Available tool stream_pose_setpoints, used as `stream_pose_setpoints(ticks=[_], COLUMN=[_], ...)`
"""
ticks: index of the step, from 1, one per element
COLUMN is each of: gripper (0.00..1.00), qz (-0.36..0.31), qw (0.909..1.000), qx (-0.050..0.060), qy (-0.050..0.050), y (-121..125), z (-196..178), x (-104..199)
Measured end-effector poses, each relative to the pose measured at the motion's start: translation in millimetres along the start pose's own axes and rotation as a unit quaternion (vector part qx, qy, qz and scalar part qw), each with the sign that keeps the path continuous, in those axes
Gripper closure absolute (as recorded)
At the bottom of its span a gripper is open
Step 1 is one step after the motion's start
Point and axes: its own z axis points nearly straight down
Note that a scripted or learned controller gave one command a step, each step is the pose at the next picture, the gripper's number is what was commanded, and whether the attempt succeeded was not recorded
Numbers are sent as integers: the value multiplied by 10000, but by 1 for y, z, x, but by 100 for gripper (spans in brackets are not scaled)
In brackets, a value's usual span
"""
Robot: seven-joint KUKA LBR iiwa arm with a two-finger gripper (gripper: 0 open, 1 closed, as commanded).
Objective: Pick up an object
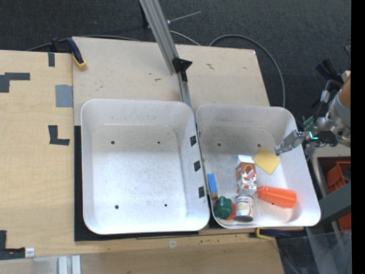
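Objects: you have a small heap in the right bin [285, 119], all crowded toward its near corner, likely where they slid or were dropped.
Yellow block [267, 161]: just beside the pincer's tip, on its inner side, lying flat on the bin floor; the closest candidate.
Carton [246, 176]: a little farther in from the pincer, next to the yellow block.
Orange piece [277, 196]: below the pincer, toward the bin's near wall, lying on its side.
Can [243, 206], green thing [223, 208], blue stick [211, 184]: farthest from the pincer, packed along the near wall and the divider.
Left bin [91, 153]: well apart from the pincer, across the divider.
Pincer [287, 142]: reaching over the right rim, tip low near the yellow block; you can see nothing between its tips, and you cannot tell how far it is spread.
Counter [125, 67]: bare wood beyond the bins.
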Motion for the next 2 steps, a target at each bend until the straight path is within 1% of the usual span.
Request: stream_pose_setpoints(ticks=[1,2], gripper=[0,0], qz=[-9,-4], qw=[10000,10000], qx=[-21,10], qy=[-7,1], y=[1,5], z=[-2,61], x=[0,3])
